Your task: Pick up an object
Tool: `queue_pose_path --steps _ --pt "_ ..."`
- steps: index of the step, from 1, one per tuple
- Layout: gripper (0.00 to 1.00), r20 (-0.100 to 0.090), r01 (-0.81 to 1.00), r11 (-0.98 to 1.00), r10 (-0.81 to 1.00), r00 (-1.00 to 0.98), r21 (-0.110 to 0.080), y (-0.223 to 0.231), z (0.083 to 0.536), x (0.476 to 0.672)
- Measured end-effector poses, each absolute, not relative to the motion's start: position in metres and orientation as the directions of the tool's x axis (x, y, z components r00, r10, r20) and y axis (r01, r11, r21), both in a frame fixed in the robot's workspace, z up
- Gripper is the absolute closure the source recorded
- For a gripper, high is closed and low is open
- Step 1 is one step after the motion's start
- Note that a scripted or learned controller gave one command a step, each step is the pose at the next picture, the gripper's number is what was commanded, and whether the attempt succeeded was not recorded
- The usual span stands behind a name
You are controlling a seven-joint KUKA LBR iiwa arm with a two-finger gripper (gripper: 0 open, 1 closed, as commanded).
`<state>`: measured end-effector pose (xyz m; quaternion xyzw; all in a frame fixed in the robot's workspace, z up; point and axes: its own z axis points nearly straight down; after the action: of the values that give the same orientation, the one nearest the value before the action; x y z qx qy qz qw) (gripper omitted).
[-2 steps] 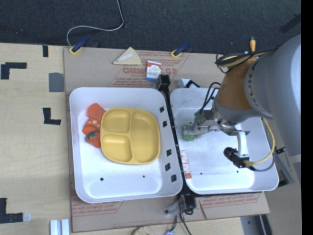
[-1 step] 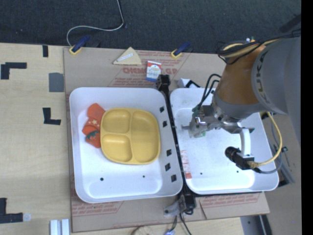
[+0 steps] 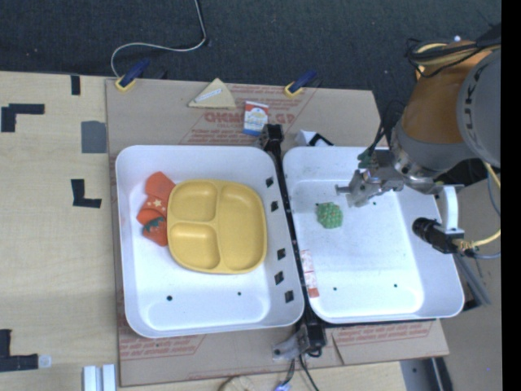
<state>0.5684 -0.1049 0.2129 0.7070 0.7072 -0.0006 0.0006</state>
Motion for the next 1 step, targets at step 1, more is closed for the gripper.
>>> queue_pose_path --steps 1 --pt "0.0 -0.001 1.0 0.0 1.0 0.0 -0.001 -0.1046 0.2126 0.5683"
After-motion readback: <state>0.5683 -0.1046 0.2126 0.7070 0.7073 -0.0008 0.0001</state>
